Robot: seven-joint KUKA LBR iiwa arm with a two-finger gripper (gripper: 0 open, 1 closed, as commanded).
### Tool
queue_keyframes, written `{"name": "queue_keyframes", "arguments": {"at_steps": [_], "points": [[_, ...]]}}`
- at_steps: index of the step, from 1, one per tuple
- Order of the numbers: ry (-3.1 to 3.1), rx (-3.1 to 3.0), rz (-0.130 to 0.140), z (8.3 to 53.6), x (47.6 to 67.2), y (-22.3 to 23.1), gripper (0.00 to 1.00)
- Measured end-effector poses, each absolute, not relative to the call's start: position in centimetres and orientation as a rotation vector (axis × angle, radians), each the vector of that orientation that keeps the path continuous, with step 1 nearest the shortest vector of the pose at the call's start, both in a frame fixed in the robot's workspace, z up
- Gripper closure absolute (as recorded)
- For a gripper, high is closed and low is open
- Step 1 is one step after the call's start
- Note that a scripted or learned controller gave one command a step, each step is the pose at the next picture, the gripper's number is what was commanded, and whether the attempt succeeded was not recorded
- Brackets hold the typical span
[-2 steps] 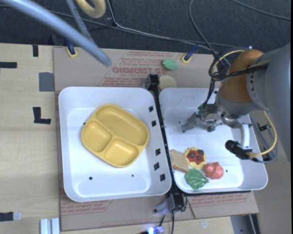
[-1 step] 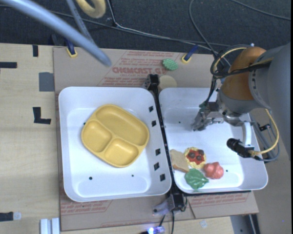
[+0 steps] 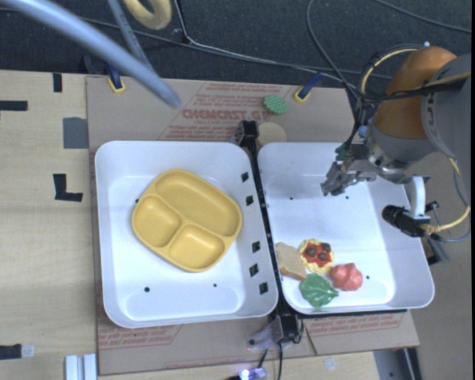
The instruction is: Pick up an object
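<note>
Standing by the surface (image 3: 32, 212) and reading across, I see the left bin (image 3: 115, 291) holding a yellow divided plate (image 3: 187, 220), tilted at a slant and untouched. A thin black divider runs between the two bins. In the right bin (image 3: 380, 228) the small things sit in a cluster at the near edge: a tan piece (image 3: 288, 260) furthest left, a little pizza toy (image 3: 316, 252) touching it, a green leafy piece (image 3: 317, 291) just below, and a red piece (image 3: 347, 276) at the right of the group.

The claw (image 3: 335, 182) hangs over the far half of that same bin, above bare white floor, with the grey arm and its orange band reaching in behind it from the right. The cluster lies toward the near edge from the claw, roughly straight down the bin and well apart from it, so my guess is the next move must carry it toward me before any descent. The tan piece lies with its long axis slanting from upper left to lower right.

Nothing sits between the claw's tips, and it touches no object. Whether its tips are spread or closed I cannot tell from here; they blur into one dark shape.
</note>
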State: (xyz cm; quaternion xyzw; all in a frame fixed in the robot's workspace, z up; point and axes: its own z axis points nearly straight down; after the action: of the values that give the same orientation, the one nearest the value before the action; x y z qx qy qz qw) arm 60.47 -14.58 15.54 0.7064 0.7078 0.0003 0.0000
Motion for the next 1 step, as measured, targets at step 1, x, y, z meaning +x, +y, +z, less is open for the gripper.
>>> {"name": "queue_keyframes", "arguments": {"at_steps": [1], "points": [[2.221, 2.216, 0.005, 21.82, 60.99, -14.5, 1.0]]}}
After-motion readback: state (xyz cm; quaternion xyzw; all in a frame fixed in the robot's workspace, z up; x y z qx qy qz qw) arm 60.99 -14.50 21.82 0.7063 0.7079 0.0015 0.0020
